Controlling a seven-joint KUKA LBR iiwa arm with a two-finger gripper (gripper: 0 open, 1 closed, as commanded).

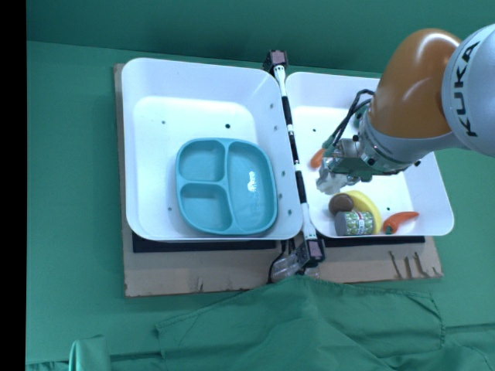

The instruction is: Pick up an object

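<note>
Green cloth is covering the bench [69, 168] across the whole frame, and a brown board is lying on it under two white bins. At centre left, the left bin [155, 91] is holding a teal divided plate [226, 185]. At centre right, the right bin [433, 199] is holding the loose objects: a brown round piece [340, 203], a yellow banana [366, 205], a small jar with a patterned label [354, 222], an orange pepper [401, 220] near the bin's lower right corner, and another orange piece [317, 158] beside the centre divider.

The arm is reaching in from the upper right, and the gripper [334, 178] is hanging low over the right bin, just above and left of the brown piece and the banana. The wrist is hiding the grasping end, so how wide the gripper is set cannot be judged, and nothing is visibly being held.

For a sound pick, the operator is advised to be choosing one target only. The cluster of brown piece, banana and jar is sitting tightly packed, so a descent there is risking a push rather than a grasp. The pepper is lying apart from that cluster and is likely offering a cleaner approach, though the bin wall is close beside it.
</note>
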